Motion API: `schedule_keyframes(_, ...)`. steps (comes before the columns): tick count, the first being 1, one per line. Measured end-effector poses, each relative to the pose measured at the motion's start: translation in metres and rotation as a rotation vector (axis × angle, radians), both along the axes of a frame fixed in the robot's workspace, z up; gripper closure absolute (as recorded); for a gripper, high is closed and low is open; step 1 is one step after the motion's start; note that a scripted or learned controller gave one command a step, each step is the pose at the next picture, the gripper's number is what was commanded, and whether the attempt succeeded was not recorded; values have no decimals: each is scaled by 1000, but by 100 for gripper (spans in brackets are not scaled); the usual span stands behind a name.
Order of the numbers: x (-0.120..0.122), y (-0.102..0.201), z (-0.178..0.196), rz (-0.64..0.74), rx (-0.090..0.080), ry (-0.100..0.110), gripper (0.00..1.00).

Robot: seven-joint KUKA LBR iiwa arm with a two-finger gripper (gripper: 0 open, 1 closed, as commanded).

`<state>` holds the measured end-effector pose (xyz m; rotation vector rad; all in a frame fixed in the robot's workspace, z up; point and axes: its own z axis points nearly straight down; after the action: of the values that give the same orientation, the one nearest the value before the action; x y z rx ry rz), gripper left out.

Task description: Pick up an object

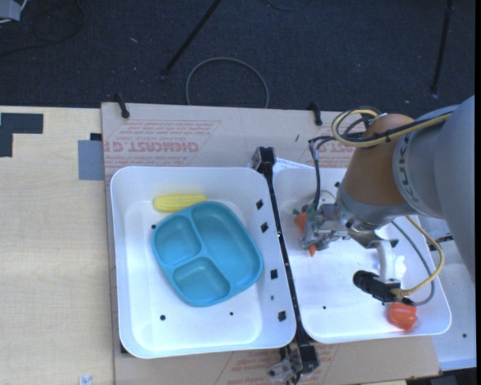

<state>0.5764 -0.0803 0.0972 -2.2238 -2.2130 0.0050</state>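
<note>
End effector [311,233] over right bin [345,315], grip cannot tell | yellow object [179,203] long axis left-right

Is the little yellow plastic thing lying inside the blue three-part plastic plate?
No, the yellow thing lies on the floor of the white left bin, just beside the rim of the blue plate.

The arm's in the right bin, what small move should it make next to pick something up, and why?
Probably slide the tool toward the orange object in the right bin's lower right corner. The tool sits near the bin's left wall, apart from that object, the closest thing to grab.
</note>
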Motion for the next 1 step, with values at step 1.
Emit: schedule_keyframes(1, -1, -9, 46, 1, -1, -6, 100)
